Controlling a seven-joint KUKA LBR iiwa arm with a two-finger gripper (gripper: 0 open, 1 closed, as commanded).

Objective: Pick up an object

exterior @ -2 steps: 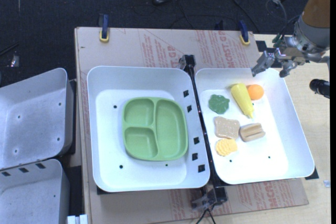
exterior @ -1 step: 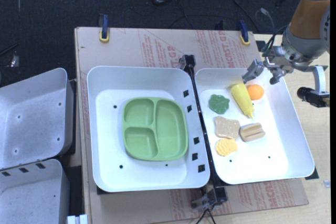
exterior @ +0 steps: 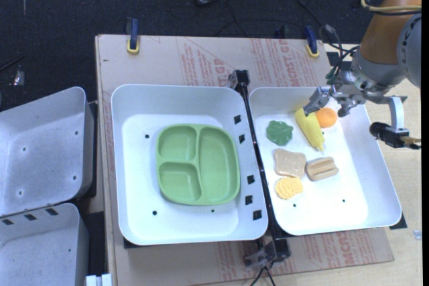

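Gripper [exterior: 331, 104] fingers spread wide, nothing between them, hovering over orange ball [exterior: 326, 118] in right bin [exterior: 375, 164] far end. Yellow corn [exterior: 310, 130] touching ball's left side. Advice: descend straight, straddle ball, avoid corn.

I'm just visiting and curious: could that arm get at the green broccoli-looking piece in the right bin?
Probably yes. The green piece lies uncovered in the right bin, apart from the yellow corn beside it, and the end effector hangs close by over the same bin, near the orange ball.
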